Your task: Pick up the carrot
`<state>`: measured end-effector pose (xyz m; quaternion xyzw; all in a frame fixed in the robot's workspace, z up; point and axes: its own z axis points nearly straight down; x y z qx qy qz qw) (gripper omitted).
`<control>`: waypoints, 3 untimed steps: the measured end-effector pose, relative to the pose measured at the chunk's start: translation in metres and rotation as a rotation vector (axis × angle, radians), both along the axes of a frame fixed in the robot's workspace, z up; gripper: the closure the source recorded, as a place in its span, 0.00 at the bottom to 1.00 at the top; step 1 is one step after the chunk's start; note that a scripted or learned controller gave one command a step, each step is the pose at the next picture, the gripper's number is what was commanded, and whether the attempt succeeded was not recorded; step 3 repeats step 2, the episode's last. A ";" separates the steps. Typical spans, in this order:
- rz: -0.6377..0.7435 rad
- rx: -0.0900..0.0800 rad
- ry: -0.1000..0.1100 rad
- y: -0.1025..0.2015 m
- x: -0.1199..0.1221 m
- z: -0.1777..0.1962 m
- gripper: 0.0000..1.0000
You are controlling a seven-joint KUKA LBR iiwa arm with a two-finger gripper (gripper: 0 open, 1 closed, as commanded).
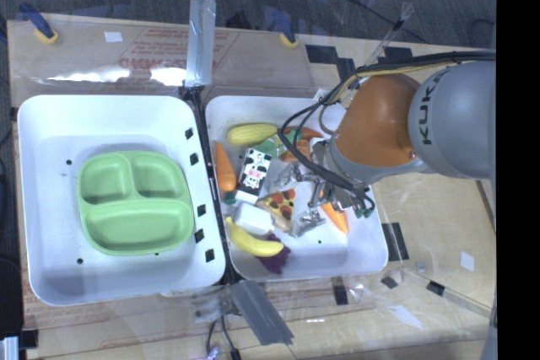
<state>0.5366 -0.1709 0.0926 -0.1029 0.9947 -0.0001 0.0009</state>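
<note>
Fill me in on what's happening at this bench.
A grey arm with an orange band reaches in from the right, its claw lowered into the right bin among a jumble of toy food. The carrot lies by that bin's left wall, apart from the claw, not yet picked up. Two bananas lie nearby. The left bin holds a green divided plate.

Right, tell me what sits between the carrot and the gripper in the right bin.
In the camera view, a black-and-white patterned box lies between the carrot and the gripper.
</note>
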 end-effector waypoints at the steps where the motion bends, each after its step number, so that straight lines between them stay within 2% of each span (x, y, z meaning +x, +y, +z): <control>1: 0.139 -0.001 -0.002 -0.039 0.008 0.001 0.00; 2: 0.149 -0.002 -0.006 -0.036 0.011 0.012 1.00; 3: 0.149 -0.002 -0.006 -0.036 0.011 0.012 1.00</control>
